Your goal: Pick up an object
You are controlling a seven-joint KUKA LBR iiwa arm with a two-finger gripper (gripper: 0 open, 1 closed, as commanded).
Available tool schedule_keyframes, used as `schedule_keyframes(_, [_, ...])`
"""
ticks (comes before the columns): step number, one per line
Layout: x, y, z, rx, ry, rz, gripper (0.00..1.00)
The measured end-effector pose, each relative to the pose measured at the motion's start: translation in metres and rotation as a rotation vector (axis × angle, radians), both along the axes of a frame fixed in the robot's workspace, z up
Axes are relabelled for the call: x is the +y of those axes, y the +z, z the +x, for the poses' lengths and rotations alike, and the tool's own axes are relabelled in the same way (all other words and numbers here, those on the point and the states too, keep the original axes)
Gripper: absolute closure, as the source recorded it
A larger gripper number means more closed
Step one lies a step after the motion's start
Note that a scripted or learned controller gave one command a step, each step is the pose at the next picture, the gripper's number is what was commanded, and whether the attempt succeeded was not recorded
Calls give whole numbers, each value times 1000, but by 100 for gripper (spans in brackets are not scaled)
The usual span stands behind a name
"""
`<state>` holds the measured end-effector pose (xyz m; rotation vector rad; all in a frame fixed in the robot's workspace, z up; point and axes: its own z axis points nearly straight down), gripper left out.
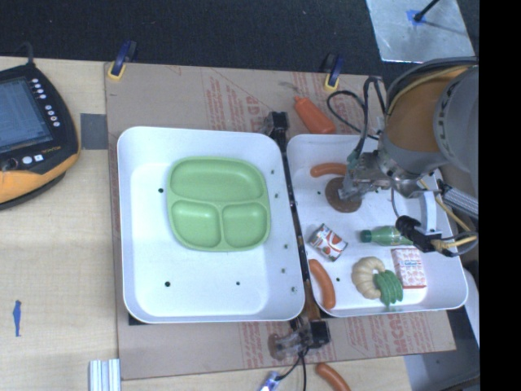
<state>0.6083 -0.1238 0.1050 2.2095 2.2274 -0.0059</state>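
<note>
The right bin (456, 300) holds several small items. A sausage (328, 169) lies at its far left and a brown round piece (340, 198) sits just below it. Also there are a red and white carton (328, 242), a green bottle (384, 235), a second sausage (322, 283), a pale bulb with a green piece (374, 277) and a red and white box (409, 267). My gripper (358, 182) hangs low over the brown round piece, its tip against that piece's right edge. Nothing is visibly held.
The left bin (138, 218) carries a green divided plate (218, 202). An orange carrot (313, 116) lies on the cardboard behind the right bin, and another sausage (334, 375) lies in front. A teach pendant (32, 129) rests at far left. Cables (423, 230) hang over the right bin.
</note>
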Motion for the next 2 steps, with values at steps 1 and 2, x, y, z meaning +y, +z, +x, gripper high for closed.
schedule_keyframes(1, [51, 88, 8, 2, -4, 6, 100])
schedule_keyframes(2, [50, 87, 8, 4, -4, 6, 0])
